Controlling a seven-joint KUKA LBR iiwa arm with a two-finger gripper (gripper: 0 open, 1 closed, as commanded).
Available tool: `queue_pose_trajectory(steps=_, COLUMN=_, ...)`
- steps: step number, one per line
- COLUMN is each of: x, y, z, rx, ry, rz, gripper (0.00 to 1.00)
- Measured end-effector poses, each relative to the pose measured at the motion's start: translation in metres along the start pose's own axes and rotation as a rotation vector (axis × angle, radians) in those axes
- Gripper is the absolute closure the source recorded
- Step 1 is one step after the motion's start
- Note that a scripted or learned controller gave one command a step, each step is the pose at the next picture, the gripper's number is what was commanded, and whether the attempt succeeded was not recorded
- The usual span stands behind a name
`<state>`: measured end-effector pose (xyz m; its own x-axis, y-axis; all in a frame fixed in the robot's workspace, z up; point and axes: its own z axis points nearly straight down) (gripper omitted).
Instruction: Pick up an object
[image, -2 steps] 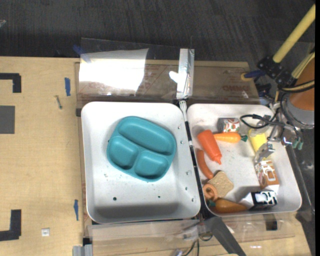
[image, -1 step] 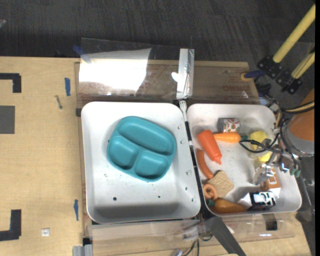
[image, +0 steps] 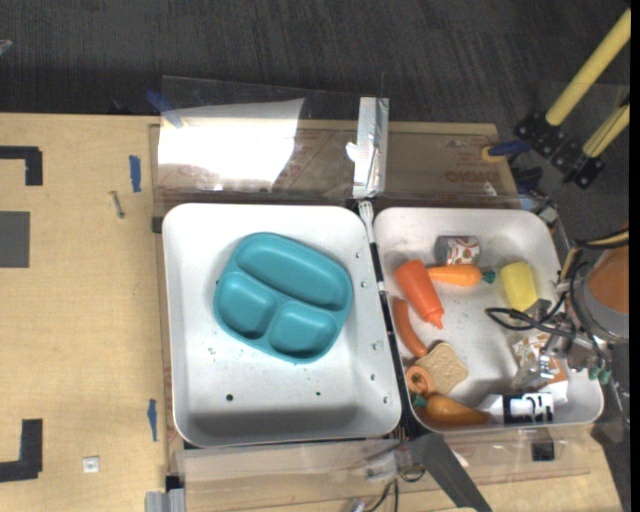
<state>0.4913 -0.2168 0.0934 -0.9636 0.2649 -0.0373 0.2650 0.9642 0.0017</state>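
While the grey arm (image: 612, 292) with its orange band comes in at the right edge of the frame, the gripper (image: 538, 358) hangs low over the right side of the right bin (image: 470, 216), close to the wall of that bin. Whether the gripper is wide or narrow I cannot tell, because this part is small and mixed with cables, and I see no object held in it. The objects to pick lie mostly in this right bin. A yellow piece (image: 518, 285) lies just up and left of the gripper, apart from it. At the top middle of the bin stands a small can (image: 458, 248), and just below it lies a carrot (image: 455, 276) on its side, with its green end pointing toward the yellow piece. An orange-red bottle (image: 420, 293) lies slanted in the left part of the bin, and a sausage (image: 404, 326) lies under it along the left wall. Lower, a slice of toast (image: 447, 366) touches a small curled pastry (image: 420, 380), and a second orange vegetable (image: 450, 409) lies against the lower wall. The left bin (image: 200, 400), in the middle of the frame, holds a teal divided tray (image: 283, 295) in its upper half.
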Motion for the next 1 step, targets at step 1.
queue_pose_trajectory(steps=1, x=-0.0016, y=0.0009, z=-0.0101, rx=0.002, ry=-0.004, rz=-0.004, gripper=1.00)
